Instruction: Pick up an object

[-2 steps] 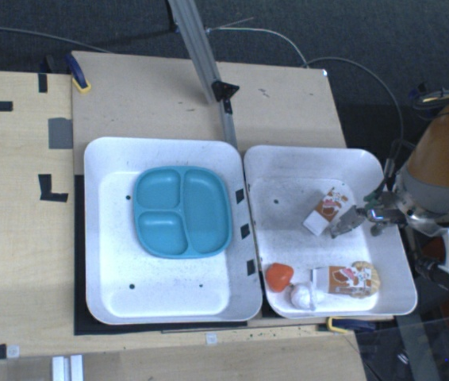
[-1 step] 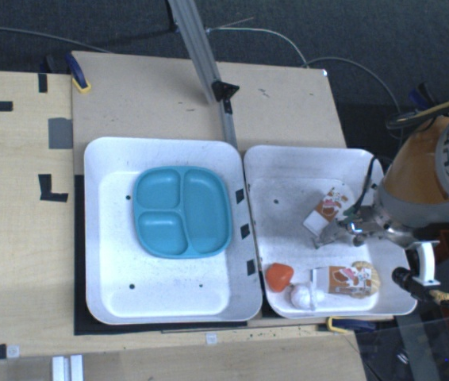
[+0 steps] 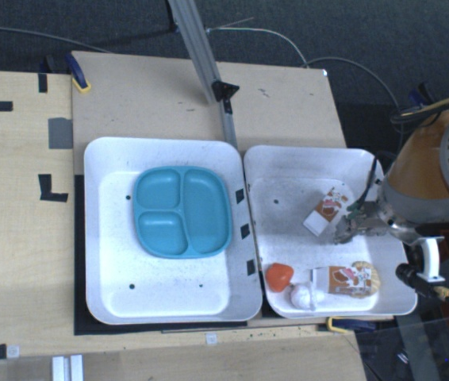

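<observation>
Nearest the front edge of the right bin [image 3: 288, 159], three items lie in a row. A small orange rounded object [image 3: 279, 275] sits at the left. Just beside it is a small white rounded item [image 3: 301, 296], its form too blurred to identify. Touching or nearly touching that is a flat packet [image 3: 346, 279], lying on its side, with a white left end and a brown-orange printed panel showing red and cream markings.

Further back, near the bin's middle, a small carton [image 3: 327, 210] lies tilted. It is white on its lower left end, with a red and brown printed face towards the upper right. This is the item closest to the gripper [image 3: 348, 227].

The gripper is low in the right bin, just right of the carton and apparently at its edge; contact cannot be confirmed. The fingers are dark and blurred against the bin floor, and I cannot tell how they are set. Nothing is visibly between them. The arm's grey body and orange band [image 3: 423, 161] rise at the right.

The left bin [image 3: 97, 213] holds a light blue plate [image 3: 182, 211] with three compartments, lying flat towards the bin's rear half.
</observation>
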`<state>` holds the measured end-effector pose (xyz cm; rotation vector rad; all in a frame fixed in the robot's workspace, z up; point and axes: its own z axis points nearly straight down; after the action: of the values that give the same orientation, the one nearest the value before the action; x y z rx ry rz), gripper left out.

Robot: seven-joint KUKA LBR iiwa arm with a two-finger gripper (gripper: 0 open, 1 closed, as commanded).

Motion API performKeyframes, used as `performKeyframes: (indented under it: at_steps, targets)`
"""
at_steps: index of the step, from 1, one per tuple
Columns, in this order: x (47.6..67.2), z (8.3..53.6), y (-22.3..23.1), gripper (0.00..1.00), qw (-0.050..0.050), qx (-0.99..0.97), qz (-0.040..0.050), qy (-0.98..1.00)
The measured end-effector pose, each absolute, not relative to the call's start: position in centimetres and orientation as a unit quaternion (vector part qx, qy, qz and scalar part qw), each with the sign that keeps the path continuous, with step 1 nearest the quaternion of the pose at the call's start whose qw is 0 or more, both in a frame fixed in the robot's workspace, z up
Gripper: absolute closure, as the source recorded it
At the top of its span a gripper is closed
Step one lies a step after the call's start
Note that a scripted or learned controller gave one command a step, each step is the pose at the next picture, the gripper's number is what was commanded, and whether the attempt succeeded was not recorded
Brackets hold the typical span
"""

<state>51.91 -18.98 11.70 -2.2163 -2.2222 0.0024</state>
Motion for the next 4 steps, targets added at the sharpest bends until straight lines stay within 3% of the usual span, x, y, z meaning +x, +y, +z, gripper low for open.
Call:
performKeyframes:
  at_steps: [3, 4]
  targets:
    - [52.0, 23.6, -17.9, 1.0, -0.001, -0.706, -0.0005, -0.708]
    - [52.9, 22.6, -12.1, 1.0, 0.001, -0.705, 0.0, -0.71]
